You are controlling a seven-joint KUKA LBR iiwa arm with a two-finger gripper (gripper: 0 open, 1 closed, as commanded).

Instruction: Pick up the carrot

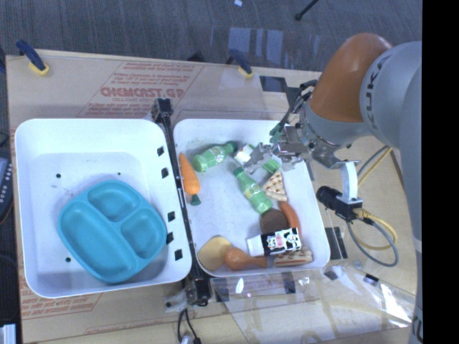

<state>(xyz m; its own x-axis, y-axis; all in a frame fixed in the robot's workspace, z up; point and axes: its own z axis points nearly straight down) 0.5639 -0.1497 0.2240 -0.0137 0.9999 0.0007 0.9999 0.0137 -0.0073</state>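
Right bin (215, 221): carrot (188, 175) by its left wall, pincer (259, 154) apart, grip state indiscernible.

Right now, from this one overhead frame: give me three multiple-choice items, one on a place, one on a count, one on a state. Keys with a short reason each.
1. Where does the small orange carrot lie?
A. in the right white bin, against its left wall
B. on the blue plate
C. on the cardboard outside the bins

2. How many compartments does the blue divided plastic plate have?
A. one
B. three
C. five

3. What is the state of the carrot relative to the gripper?
A. lifted clear of the bin
B. clamped and tilted upward
C. lying loose on the bin floor, apart from the gripper

Answers:
1. A, it lies beside the divider between the two bins.
2. B, three hollows show in the plate.
3. C, the gripper sits over the green bottles near the bin's back right, well away from the carrot.
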